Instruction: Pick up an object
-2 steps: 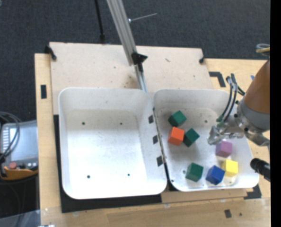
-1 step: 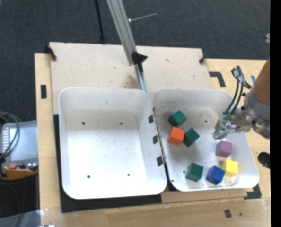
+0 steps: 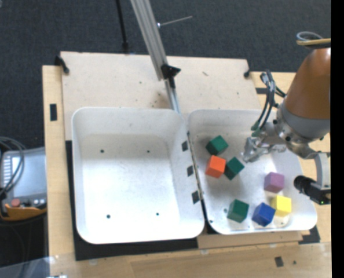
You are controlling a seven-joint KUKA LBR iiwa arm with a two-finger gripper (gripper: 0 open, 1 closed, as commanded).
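**Desk:** Where were the blocks when you looked?

**Me:** All six lay in the right bin (image 3: 218, 227). A green cube (image 3: 217, 145) sat highest, near the bin's left wall. Just below it an orange cube (image 3: 216, 166) and a second green cube (image 3: 234, 167) were side by side, touching or nearly so. A purple cube (image 3: 273, 182) lay apart to their right. Along the near edge I had a third green cube (image 3: 238, 210), then a blue cube (image 3: 263, 214) and a yellow cube (image 3: 282, 204) pressed together.

**Desk:** And the claw?

**Me:** The gripper (image 3: 252, 151) hung over the middle of that bin, just right of the second green cube and above the purple one. I saw nothing between its fingers. The metal there was a small, blurred tangle, so I could not tell whether the claw stood wide or narrow, nor whether it touched the bin floor.

**Desk:** The arm itself?

**Me:** The arm (image 3: 311, 94) came in from the right, its orange band big in my feed, grey below it, with cables (image 3: 269, 94) looping down toward the wrist.

**Desk:** Anything else around?

**Me:** The left bin (image 3: 79, 155) sat against the right one, their walls meeting in the middle. Both rested on a pale wooden bench (image 3: 114, 77). An aluminium rail (image 3: 149, 28) slanted down from the top to the junction of the bins. Off the bench's left edge there was a grey pendant box (image 3: 18, 178) with wires, on dark carpet.
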